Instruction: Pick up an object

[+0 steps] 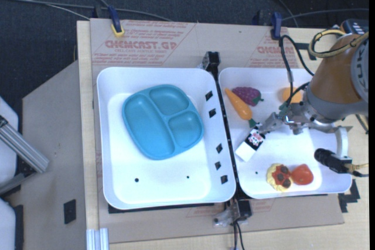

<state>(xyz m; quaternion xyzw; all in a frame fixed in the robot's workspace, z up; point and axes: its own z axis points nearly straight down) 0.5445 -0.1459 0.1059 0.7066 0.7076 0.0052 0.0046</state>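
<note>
One arm [337, 82] reaches low over right bin [328, 184]; hand [255, 139] state unclear

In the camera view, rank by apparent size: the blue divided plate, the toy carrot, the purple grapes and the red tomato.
1. Blue divided plate, by far the largest.
2. Toy carrot, longest of the small toys.
3. Purple grapes and red tomato look about alike; no firm ranking between them.
</note>
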